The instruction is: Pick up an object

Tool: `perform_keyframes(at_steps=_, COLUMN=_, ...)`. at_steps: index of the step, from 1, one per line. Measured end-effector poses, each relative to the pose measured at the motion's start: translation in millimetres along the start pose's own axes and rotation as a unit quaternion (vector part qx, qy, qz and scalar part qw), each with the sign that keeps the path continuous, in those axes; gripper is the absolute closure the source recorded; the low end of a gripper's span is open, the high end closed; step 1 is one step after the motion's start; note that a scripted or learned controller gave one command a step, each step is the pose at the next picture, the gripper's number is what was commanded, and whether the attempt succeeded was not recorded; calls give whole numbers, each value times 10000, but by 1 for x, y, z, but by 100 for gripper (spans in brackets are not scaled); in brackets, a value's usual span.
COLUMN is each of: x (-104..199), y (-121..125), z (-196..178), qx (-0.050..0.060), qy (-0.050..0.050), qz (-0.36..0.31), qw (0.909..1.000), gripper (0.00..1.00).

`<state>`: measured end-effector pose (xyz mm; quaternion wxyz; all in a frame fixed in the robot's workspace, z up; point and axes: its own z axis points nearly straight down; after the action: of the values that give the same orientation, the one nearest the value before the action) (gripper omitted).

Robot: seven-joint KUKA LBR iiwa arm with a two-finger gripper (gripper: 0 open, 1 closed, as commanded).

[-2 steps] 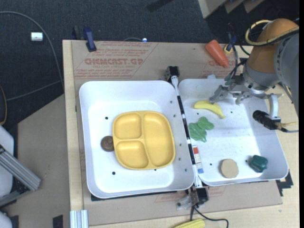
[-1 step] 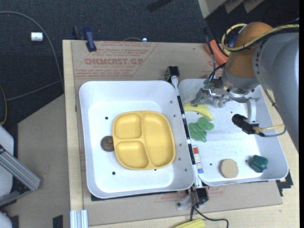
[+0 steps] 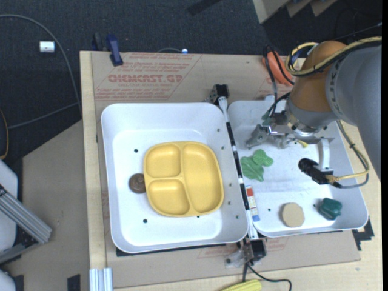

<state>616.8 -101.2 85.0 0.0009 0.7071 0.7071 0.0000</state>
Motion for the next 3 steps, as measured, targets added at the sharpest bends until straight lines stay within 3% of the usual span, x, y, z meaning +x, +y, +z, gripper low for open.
perform_keyframes(at_steps=1, x=-94, y=18, z=0, qx=-1, qy=-7, qz=4, qw=10000, gripper=0)
perform_keyframes(at_steps=2, x=-118, y=43, z=-71, qx=-12, qy=-5, qz=-3, qw=10000, gripper=0)
perform_keyframes(at_steps=3, x=-29, y=19, z=1, qx=13, qy=12, qz=-4, qw=10000, gripper=0)
